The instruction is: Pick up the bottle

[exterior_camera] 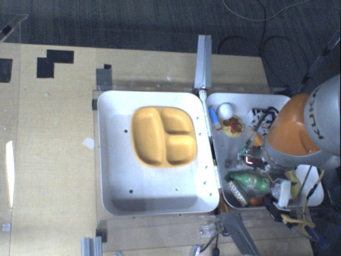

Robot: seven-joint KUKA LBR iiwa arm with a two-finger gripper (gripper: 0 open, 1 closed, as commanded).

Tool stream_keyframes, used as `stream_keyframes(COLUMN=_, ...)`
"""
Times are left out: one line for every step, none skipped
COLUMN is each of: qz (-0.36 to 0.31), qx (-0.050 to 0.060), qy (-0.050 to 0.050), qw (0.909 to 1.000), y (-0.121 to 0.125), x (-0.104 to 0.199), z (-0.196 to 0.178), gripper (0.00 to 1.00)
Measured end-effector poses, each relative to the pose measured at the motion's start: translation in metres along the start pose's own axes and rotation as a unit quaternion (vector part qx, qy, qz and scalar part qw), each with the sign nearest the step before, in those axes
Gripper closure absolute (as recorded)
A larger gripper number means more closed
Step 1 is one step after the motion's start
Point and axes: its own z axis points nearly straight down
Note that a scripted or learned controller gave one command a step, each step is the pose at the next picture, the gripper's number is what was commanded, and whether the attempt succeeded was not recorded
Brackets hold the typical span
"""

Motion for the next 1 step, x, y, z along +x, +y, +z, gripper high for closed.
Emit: stream_keyframes(qz=-0.015, qx=0.001, qy=0.000, qw=0.9999, y=0.0290, x=-0.0310, z=0.0008, gripper=0.00)
